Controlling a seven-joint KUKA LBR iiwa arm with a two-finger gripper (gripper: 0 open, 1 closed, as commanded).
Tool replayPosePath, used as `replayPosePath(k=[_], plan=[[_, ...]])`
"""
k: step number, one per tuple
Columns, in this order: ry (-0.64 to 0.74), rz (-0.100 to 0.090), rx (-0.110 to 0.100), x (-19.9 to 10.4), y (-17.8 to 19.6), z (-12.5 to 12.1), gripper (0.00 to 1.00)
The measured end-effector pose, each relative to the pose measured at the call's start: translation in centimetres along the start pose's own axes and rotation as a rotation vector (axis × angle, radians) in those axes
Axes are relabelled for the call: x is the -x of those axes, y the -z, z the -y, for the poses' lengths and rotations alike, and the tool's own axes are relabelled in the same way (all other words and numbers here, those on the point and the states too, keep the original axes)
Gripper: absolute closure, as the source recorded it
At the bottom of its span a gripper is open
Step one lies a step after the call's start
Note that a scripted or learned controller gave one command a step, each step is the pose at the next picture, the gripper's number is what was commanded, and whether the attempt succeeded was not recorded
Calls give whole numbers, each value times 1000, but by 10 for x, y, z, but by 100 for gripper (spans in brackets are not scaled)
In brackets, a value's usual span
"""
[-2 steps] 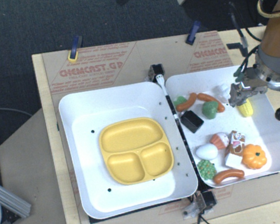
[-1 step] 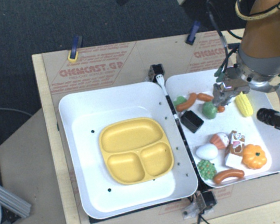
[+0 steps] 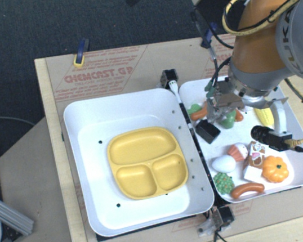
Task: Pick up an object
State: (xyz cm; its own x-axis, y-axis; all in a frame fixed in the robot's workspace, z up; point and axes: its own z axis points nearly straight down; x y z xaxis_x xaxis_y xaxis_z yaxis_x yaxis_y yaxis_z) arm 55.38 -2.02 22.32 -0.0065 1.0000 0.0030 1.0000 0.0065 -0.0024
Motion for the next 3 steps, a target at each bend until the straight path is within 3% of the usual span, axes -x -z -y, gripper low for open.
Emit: replayPosePath(k=[1, 2, 3], plan=[[-9, 3, 0, 18, 2, 16, 100], [-5, 3, 6, 12, 12, 7, 100], [-6, 2, -1, 4, -5, 12, 100]])
